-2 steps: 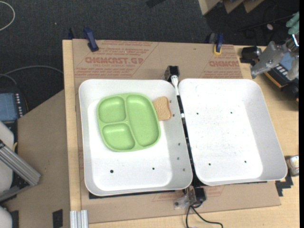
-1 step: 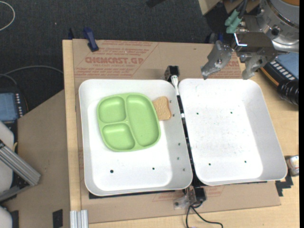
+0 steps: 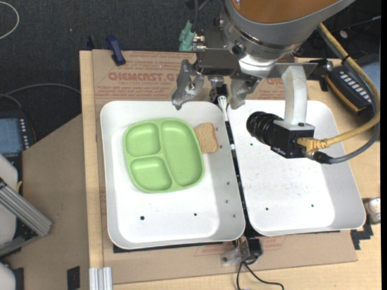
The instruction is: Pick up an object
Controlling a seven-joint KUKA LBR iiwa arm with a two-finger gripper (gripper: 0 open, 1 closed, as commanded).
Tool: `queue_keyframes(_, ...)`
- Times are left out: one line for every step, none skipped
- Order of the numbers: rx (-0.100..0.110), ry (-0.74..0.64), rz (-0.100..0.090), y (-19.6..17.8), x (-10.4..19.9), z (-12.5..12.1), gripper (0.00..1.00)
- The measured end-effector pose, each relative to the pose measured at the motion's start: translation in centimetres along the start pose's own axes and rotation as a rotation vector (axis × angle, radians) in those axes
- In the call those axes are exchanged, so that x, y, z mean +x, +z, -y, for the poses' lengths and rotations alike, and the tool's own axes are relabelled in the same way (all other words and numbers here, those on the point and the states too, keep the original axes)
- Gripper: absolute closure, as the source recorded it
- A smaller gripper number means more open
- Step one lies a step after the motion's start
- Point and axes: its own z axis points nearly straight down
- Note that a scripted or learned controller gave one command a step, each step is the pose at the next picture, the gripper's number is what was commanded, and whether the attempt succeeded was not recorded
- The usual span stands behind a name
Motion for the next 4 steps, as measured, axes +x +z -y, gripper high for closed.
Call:
queue_keyframes(-0.006,0.014,-0.001,-1.3,-0.7,-0.1,1.00)
queue_keyframes(-0.009,0.013,-0.002,-2.2,0.9,-0.2,1.00)
queue_keyframes(-0.004,0.021,0.001,-2.2,-4.7,-0.1,1.00)
queue_keyframes(0.006,0.021,0.004,8.2,-8.8,0.0,1.00)
